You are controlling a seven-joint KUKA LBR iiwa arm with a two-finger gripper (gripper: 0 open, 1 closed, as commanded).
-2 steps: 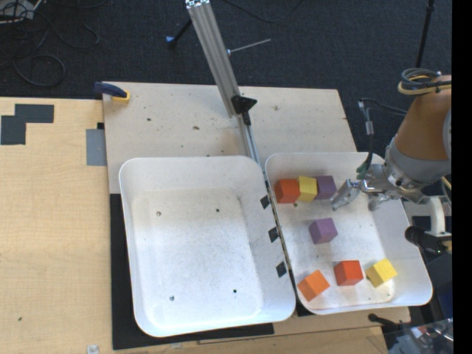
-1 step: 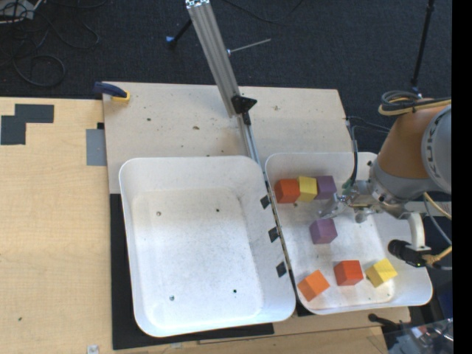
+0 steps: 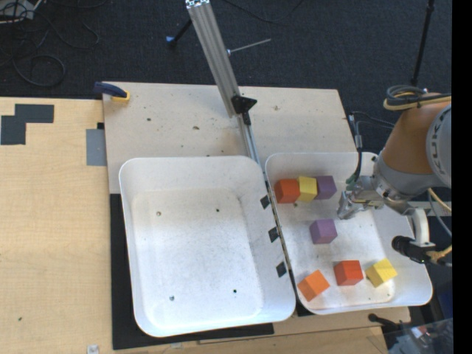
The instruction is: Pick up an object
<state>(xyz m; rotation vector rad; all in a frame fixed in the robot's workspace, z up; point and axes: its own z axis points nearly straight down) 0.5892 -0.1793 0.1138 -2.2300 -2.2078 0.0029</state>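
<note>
Claw point(image 3: 352, 203) hangs over right bin point(image 3: 352, 307) near its back edge, just right of red, yellow, purple cube row point(image 3: 305, 189) (grip state cannot tell). Lone purple cube point(image 3: 323, 231) mid-bin. Orange cube point(image 3: 314, 284), red cube point(image 3: 348, 273), yellow cube point(image 3: 381, 273) along front edge.

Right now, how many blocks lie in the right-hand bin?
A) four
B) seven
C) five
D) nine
B: three stand in a row near the far wall, red block, yellow block, purple block; a lone purple cube sits mid-bin; an orange cube, red cube and yellow cube lie near the front.
</note>
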